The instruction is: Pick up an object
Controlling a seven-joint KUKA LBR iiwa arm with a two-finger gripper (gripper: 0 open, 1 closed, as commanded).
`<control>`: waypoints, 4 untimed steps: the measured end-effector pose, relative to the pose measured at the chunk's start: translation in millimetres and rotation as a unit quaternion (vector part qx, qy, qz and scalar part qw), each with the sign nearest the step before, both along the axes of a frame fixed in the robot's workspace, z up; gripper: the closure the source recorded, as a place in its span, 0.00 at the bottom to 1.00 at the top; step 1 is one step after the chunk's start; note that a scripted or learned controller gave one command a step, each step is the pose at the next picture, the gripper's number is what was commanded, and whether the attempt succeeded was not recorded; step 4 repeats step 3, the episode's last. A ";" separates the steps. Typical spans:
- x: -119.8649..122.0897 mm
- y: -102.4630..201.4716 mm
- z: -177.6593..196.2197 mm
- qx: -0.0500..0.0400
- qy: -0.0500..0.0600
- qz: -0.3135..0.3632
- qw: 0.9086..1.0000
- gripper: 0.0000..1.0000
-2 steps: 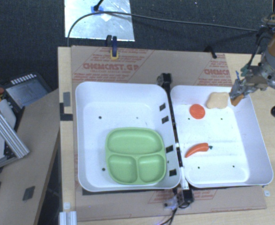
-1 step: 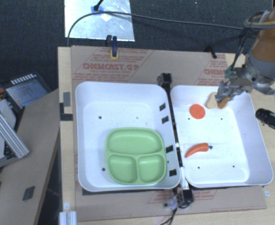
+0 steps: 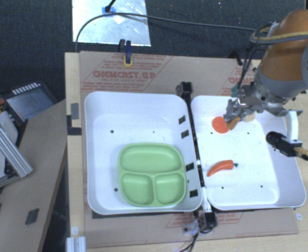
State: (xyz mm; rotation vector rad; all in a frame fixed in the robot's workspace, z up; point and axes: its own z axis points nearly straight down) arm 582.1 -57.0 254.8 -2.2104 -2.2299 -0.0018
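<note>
Claw [image 3: 233, 117] sits low in the right bin [image 3: 259, 193], at its rear, just beside or touching a small round orange object [image 3: 220, 125]. Can't tell how wide it stands or whether it grips anything. Orange chili-shaped object [image 3: 220, 167] lies mid-bin, well apart. Green divided plate [image 3: 152, 173] is in the left bin [image 3: 104, 140]. Round piece looks light, smooth plastic, likely to roll; pinch across its middle.

Bench [image 3: 143, 67] bearing two bins [image 3: 106, 119]
</note>
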 end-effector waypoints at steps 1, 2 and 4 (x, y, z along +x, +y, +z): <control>-11.5 51.7 -15.8 0.000 0.000 0.000 1.000 1.00; -16.5 102.2 -9.7 0.000 -0.001 0.001 1.000 1.00; -23.9 153.3 -27.3 0.000 0.001 0.000 1.000 1.00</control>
